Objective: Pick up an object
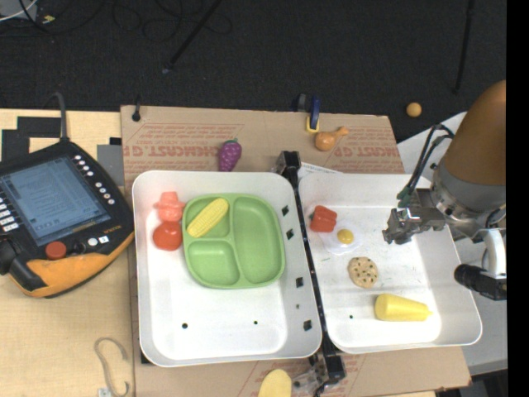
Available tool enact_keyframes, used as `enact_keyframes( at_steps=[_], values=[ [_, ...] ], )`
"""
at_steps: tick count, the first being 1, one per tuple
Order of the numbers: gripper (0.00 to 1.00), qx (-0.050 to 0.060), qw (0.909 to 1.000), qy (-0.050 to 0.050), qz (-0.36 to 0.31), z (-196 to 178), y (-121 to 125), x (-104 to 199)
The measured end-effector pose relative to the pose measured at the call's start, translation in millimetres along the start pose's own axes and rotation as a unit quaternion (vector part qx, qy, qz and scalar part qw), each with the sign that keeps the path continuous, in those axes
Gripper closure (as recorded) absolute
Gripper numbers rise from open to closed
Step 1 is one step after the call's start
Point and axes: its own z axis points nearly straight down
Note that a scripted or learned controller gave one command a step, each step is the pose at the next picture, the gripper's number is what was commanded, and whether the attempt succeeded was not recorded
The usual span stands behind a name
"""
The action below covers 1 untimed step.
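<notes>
The right bin (463,325) holds a red pepper (323,218), a small fried egg (345,238), a brown cookie (362,271) and a yellow wedge (401,308). My gripper (397,228) hangs over the right half of this bin, to the right of the egg and up-right of the cookie. It is dark against the arm, and nothing shows in it. In the left bin (215,329) a green divided plate (248,251) carries a yellow corn cob (206,217). A pink and red toy (168,222) lies beside the plate.
Purple grapes (230,154), an orange pear-like toy (329,138) and a clamp (313,116) sit on the cardboard behind the bins. An orange ball (413,109) lies farther back. A control pendant (50,213) is at the left, and a yellow toy (275,382) at the front edge.
</notes>
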Motion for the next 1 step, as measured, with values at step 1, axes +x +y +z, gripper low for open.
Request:
enact_keyframes(
  at_steps=[1],
  values=[
    [1.00, 0.001, 1.0000, 0.001, -0.007, -7.2, -4.3, 57.7]
  ],
)
